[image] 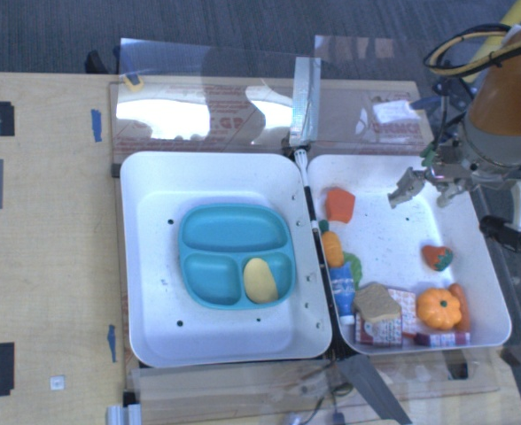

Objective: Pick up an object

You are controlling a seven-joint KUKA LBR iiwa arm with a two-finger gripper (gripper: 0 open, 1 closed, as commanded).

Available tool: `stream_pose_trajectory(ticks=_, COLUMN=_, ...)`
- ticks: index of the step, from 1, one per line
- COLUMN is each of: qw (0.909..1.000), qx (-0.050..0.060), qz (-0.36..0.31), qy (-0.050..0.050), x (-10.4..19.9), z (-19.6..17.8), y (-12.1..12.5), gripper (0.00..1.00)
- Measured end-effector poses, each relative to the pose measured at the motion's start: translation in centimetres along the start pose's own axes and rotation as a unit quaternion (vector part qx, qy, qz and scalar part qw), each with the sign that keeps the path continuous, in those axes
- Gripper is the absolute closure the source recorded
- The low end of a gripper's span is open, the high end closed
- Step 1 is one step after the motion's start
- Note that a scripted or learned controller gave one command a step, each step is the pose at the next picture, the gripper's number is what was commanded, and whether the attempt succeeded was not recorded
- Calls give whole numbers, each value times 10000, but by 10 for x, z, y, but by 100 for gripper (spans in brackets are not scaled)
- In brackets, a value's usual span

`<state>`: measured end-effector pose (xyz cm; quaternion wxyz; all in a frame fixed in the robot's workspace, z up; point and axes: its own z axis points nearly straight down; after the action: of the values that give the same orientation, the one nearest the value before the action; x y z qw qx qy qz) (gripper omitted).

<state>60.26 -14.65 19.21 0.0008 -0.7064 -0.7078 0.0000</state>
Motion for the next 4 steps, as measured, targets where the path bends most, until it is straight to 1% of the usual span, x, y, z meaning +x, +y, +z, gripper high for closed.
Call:
stream_pose_trajectory(ticks=1, qw=9902, qx=-113, qz=-1389, qy=-33, x=38, z=84, y=55, gripper=0)
stream_pose_trajectory(ticks=2, qw=9889, qx=-51, qz=-1482, qy=-8, x=38, z=91, y=69, gripper=0)
stream_pose_trajectory(ticks=3, qw=9995, qx=-54, qz=-310, qy=-14, x=68, z=3, y=66, gripper=0)
stream_pose_trajectory(ticks=4, qw=10000, qx=-41, qz=-24, qy=-19, x=27, z=91, y=66, gripper=0)
